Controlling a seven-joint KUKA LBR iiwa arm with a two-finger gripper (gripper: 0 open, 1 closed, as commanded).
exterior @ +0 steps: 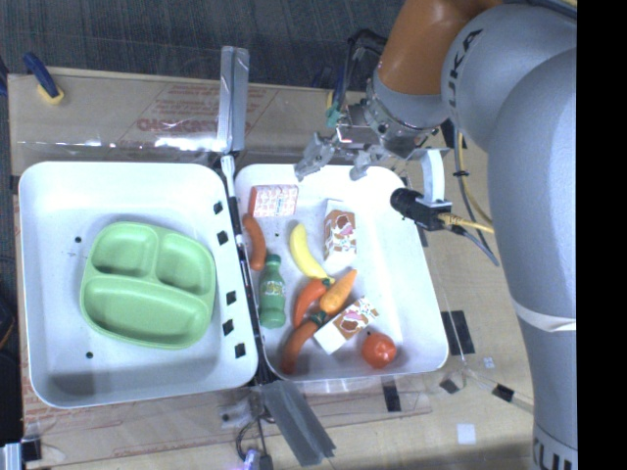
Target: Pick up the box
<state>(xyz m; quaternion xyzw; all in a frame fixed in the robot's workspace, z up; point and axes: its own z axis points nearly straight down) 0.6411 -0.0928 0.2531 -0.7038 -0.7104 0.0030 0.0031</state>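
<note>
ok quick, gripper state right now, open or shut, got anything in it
Gripper: open, fingers spread, nothing between them. It hangs above the far rim of the right bin, not touching the box.

Green tray (147,284), banana (305,253), tomato (378,350)

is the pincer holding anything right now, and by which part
Nothing is held. The pincer hangs open over the far rim of the right bin, above the boxes, with nothing between its fingers.

Bulky, rounded grey arm (519,116) with an orange band (423,32), black "KUKA" lettering, black and yellow cables trailing, and a silvery two-finger gripper (333,161).
</note>
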